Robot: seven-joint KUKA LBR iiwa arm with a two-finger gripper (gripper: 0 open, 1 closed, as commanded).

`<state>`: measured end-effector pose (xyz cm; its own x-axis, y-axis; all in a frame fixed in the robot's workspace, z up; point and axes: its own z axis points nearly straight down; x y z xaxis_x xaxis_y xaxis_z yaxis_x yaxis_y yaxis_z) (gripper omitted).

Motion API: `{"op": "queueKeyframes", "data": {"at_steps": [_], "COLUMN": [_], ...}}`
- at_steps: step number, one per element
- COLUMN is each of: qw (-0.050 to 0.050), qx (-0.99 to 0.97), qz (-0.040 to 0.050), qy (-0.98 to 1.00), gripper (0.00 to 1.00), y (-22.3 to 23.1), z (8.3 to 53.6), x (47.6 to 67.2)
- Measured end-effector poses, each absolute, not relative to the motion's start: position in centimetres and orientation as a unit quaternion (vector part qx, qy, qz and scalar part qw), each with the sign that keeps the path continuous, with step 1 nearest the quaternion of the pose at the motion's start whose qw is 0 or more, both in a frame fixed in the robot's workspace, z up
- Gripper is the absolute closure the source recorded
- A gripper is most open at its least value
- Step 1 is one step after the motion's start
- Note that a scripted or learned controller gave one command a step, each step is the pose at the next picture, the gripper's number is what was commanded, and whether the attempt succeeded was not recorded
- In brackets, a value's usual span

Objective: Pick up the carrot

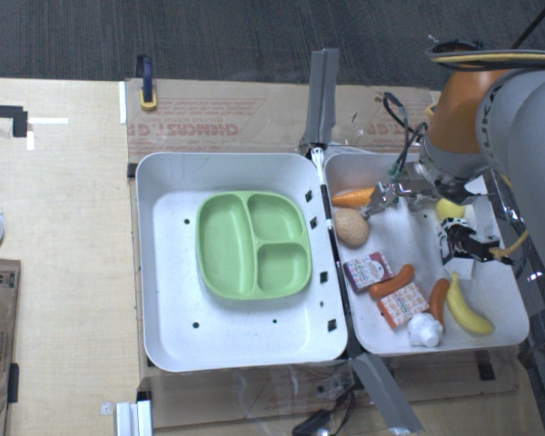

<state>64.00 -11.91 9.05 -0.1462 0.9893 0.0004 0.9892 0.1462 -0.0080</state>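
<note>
Carrot (353, 195): orange, tapered, lying flat on its side near top-left corner of right bin. Long axis runs roughly left-right across view, right end partly hidden. Just above a tan roundish item, almost touching. Not lifted.
</note>
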Motion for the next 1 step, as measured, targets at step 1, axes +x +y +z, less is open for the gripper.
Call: {"op": "queueKeyframes", "data": {"at_steps": [1], "qw": [0.001], "qx": [-0.529], "qz": [0.0017], "qy": [-0.849], "gripper": [0.00], "y": [-10.13], "z": [8.86], "x": [65.88]}}
